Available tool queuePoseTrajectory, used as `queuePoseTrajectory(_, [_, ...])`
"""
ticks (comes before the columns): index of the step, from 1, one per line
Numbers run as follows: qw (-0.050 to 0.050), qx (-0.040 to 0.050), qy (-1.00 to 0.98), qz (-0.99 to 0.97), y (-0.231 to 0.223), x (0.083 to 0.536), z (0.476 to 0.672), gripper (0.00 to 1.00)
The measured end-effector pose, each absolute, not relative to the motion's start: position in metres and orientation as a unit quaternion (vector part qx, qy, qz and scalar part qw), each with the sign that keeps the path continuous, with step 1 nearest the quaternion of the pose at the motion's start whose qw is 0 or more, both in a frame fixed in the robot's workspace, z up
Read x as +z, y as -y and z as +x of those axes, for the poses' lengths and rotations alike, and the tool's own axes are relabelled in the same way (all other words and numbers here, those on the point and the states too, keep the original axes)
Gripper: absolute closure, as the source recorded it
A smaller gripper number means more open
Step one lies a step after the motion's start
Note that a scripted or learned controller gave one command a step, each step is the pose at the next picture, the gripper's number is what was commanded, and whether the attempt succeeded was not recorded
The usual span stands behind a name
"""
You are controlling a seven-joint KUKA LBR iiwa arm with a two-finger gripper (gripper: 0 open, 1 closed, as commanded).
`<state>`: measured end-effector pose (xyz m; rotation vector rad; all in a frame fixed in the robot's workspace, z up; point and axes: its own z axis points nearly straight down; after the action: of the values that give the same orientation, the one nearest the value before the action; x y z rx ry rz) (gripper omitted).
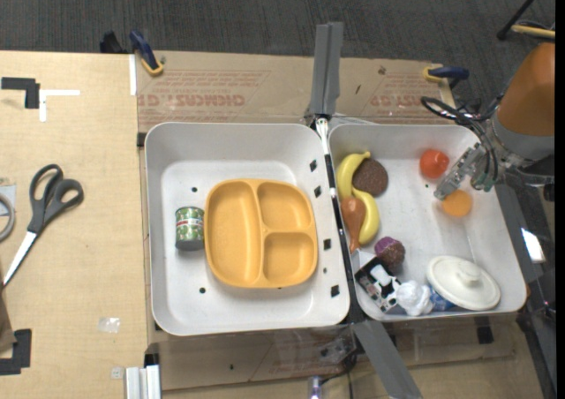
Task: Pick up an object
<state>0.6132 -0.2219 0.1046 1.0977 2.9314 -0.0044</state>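
Where the grey arm enters the right white bin (503,238), we record its end effector (452,184) between a small red ball (433,161) and a small orange ball (456,204); whether it grips anything we cannot tell. Left white bin (163,238): one yellow sectioned plastic plate (261,232).

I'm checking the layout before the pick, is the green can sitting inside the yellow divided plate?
No, the green can stands on the left bin's floor, just outside the left rim of the yellow divided plate.
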Motion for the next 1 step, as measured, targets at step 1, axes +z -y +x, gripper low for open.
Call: queuePoseTrajectory(1, [0.002, -0.0001, -0.908, 0.419, 0.1518, 0.2088, 0.5714, 1.0])
